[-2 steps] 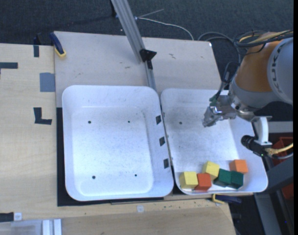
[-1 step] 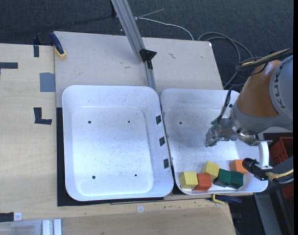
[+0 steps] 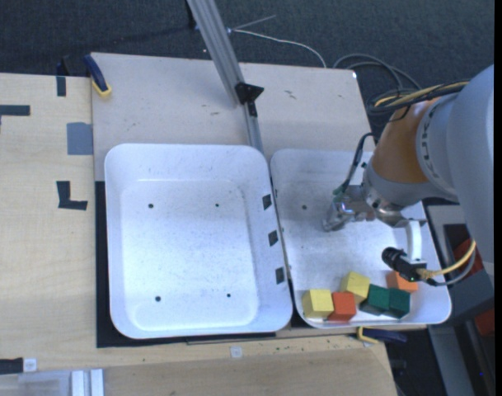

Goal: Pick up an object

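Hovering over the right bin (image 3: 312, 180), fingers (image 3: 336, 219) state unclear, nothing visibly held, coloured blocks (image 3: 359, 297) near the front rim.

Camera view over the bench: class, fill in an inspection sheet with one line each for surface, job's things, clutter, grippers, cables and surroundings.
Surface: pale bench board bearing two white bins; left bin, right bin.
Job's things: blocks bunched at the right bin's near edge: yellow block, orange block, second yellow block, green block, another orange block partly hidden.
Clutter: blue and yellow clamp at the board's far left corner.
Grippers: gripper over the right bin's middle, apart from the blocks; jaws' state unclear.
Cables: thin wire across the far edge; yellow cables on the arm.
Surroundings: slanted metal rail; dark carpet; wooden table with tape marks.
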